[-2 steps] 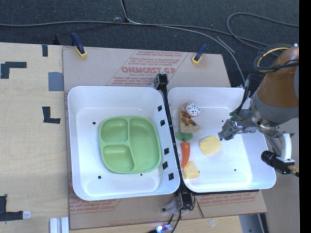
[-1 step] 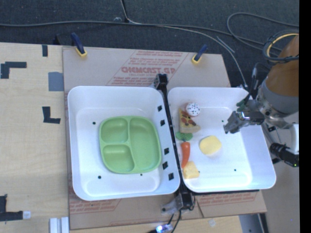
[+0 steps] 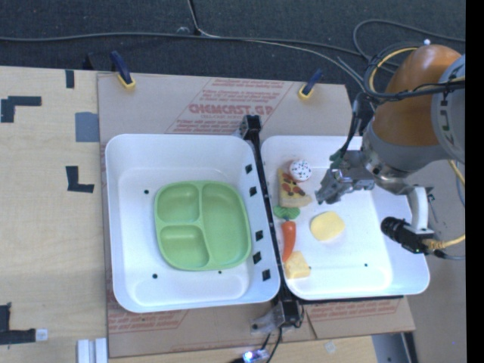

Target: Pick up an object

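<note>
**Robot gripper hovering in the right bin above toy food**

Two shallow white plastic bins with rounded corners sit side by side on a flat sheet of brown cardboard, which lies on a pale wooden surface [image 3: 45, 225]. The landmark here is the right bin [image 3: 393, 278].

Inside the right bin, along its left wall, lie several small toy food pieces. Nearest the far end is a small white ball with dots [image 3: 301, 170], resting against a flat, layered sandwich-like piece [image 3: 291, 191]. Toward the near end from these lies a slim orange carrot with a green top [image 3: 288, 233], and then a pale yellow wedge [image 3: 297, 265]. Near the middle of the bin sits a smooth, rounded yellow piece [image 3: 327, 226], apart from the others.

The gripper [image 3: 333, 187], dark grey metal, is over the bin's far half, just right of the sandwich-like piece and just beyond the rounded yellow piece. Whether it is spread or closed cannot be told. Behind it, the arm's glossy orange band bulges over the bin's right edge.

Left of the right bin, the left bin [image 3: 128, 157] holds a light green tray with three compartments [image 3: 202, 225].
</note>
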Tool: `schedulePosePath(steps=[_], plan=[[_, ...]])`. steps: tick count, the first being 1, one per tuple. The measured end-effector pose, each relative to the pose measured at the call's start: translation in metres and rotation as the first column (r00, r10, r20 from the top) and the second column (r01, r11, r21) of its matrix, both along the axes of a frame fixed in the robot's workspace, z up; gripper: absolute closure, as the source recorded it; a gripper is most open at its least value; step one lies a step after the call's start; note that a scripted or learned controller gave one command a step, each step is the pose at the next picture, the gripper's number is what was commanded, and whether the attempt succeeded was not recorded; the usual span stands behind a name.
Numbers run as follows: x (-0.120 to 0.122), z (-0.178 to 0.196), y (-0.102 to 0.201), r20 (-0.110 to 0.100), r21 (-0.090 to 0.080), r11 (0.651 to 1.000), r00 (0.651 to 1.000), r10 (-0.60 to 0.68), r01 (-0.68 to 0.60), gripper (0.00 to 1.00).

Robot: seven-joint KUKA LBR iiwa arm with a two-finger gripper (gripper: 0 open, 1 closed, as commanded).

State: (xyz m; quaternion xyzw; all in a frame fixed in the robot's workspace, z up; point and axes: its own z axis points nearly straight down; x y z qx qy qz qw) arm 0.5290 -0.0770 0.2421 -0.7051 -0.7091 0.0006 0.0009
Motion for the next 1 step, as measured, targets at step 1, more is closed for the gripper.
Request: schedulePosePath(steps=[1], plan=[[0.0179,-0.0155,0.0495,0.000,0.000,1.000,1.000,0.000,0.000,1.00]])
